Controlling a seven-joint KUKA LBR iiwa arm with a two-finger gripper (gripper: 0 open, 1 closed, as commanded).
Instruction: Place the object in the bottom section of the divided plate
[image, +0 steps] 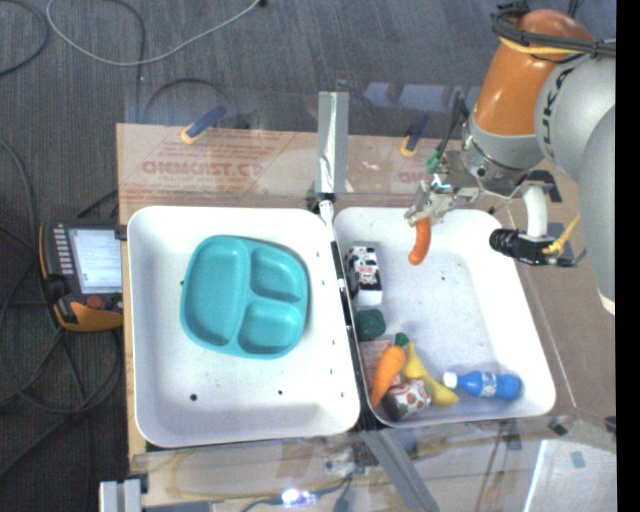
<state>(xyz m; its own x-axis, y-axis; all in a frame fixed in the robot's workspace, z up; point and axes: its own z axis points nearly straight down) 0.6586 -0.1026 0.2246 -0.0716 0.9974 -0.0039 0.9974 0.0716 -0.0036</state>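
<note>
Distance to the left is what the coming move turns on. In the camera view, the gripper (432, 208) hangs over the upper part of the right bin (500, 300), near its top rim, with the grey arm and its orange band reaching in from the upper right. Between its fingers it holds the top end of a small orange-red sausage (420, 242), which dangles below them with its long axis close to upright and its lower end clear of the bin floor, as far as the slant lets me judge. So the fingers are clamped on the sausage's upper tip.

The divided plate (245, 297), teal and three-sectioned, lies in the left bin (160, 400), well apart from the gripper and across the raised wall where the two bins meet. From the gripper it lies to the left and lower in the view. One large section fills the plate's left side and two smaller ones stack on its right; I take the lower right one, near the plate's bottom edge, to be the bottom section (270, 328).

Left behind in the right bin are a carrot (387, 368), a banana (428, 380), a small bottle (485, 384), a dark green object (370, 323) and a black-and-white carton (365, 268). The carry must clear the middle wall and end lower than the plate's centre.
</note>
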